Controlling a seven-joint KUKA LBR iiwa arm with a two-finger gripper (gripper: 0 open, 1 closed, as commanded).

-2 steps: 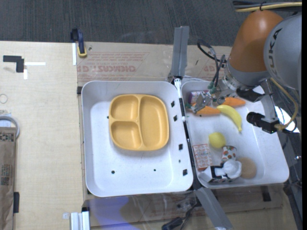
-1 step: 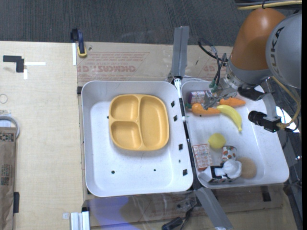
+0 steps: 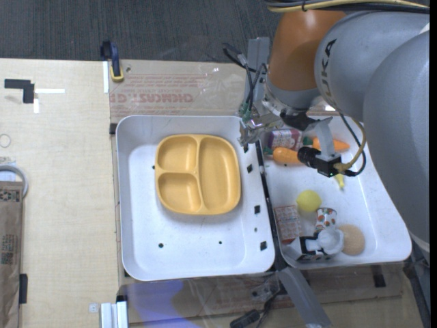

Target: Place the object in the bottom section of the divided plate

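The arm reaches in over the upper end of the right bin, and its gripper hangs just beside the wall the two bins share. This is probably because the loose things lie in that bin and the plate lies across the wall. Whether the gripper is spread or pressed together cannot be told, since cables and the wrist crowd it, and nothing can be seen in its grasp. The task's object is most likely still among the clutter. An orange carrot-like piece and a small bottle sit nearest the gripper and touch each other, so one of them is the probable pick, though which one is unclear. Further down the bin lie a yellow ball, a patterned cup, a flat packet, a white item and a beige round thing. These are bunched in the lower corner, well apart from the gripper. The yellow divided plate rests flat in the upper middle of the left bin with all three sections bare. That leaves open room around it for an approach from above, and the section nearest the view's lower edge seems to be the one meant. The bins stand on a pale wooden bench, with a taped cardboard sheet tucked under their far edge and a small blue clamp at its corner. Beyond the bench lies dark floor.
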